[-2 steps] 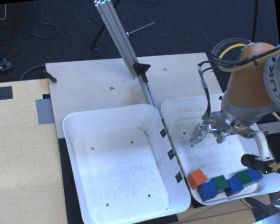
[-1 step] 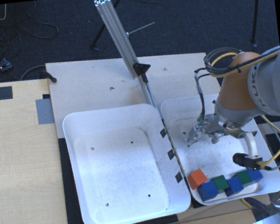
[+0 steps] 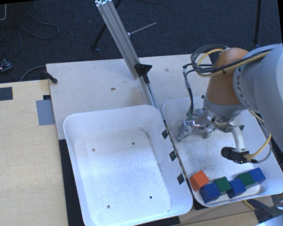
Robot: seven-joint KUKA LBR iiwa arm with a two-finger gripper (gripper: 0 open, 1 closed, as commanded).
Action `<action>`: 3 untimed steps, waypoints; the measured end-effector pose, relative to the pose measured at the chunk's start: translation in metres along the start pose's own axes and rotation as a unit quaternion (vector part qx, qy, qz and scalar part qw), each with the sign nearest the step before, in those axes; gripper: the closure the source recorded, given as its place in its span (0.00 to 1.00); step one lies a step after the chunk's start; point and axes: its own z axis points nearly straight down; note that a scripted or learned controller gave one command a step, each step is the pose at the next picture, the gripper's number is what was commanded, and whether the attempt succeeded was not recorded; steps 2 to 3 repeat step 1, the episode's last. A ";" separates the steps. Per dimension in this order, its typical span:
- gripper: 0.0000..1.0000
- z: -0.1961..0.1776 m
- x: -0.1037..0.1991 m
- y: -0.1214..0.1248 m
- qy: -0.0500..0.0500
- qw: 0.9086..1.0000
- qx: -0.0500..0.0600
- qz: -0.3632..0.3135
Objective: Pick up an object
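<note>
While the arm (image 3: 241, 87) reaches in from the right, its gripper (image 3: 193, 128) is seen low over the right bin (image 3: 273, 183); whether it is open or closed cannot be told. An orange block (image 3: 199, 179), blue blocks (image 3: 210, 192) and green blocks (image 3: 223, 183) are clustered near that bin's front edge, apart from the gripper.

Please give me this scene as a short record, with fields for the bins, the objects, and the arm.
left bin: white, shallow, a few dark specks on its floor
right bin: white, shallow, holds all the blocks
blocks: orange block, two green blocks, three blue blocks, clustered at the near edge
arm: above the right bin
gripper: apart from the blocks, fingers unclear
</note>
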 end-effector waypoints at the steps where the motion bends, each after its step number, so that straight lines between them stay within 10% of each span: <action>1: 0.00 -0.106 0.062 0.047 0.001 1.000 -0.005 -0.002; 3: 0.00 -0.106 0.062 0.047 0.001 1.000 -0.005 -0.002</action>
